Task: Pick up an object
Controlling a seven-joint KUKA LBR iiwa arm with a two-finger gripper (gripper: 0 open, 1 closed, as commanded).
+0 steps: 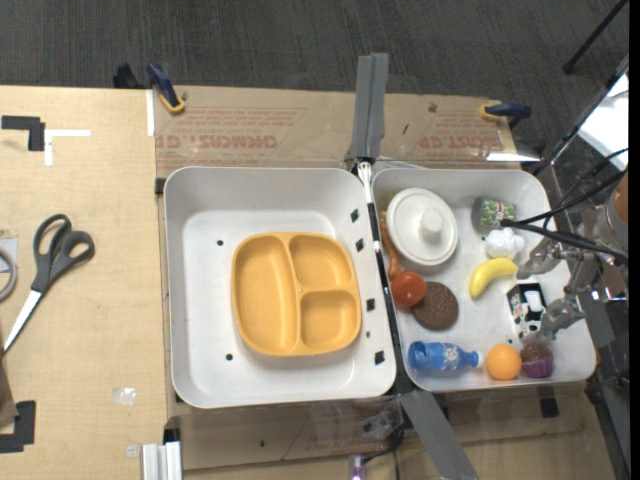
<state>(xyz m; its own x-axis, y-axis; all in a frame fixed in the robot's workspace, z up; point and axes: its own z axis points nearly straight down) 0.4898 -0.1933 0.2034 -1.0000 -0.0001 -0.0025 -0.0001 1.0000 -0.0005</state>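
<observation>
The right bin [455,180] holds several small items: a white lidded bowl [422,226], a green can [493,211], a banana [491,274], a red tomato [407,289], a brown round cookie [436,306], a blue bottle [443,357], an orange [503,362], a purple fruit [537,361] and a black-and-white box [524,305]. My gripper [549,290] comes in over the bin's right rim. Its fingers [541,261] stand open, spread just right of the black-and-white box, with nothing gripped between them.
The left bin [190,298] carries a yellow divided tray [296,293]. Scissors [45,263] lie on the bench at far left. Dark cables [560,213] cross above the right bin's far right corner. A grey divider bar [369,108] stands behind the bins.
</observation>
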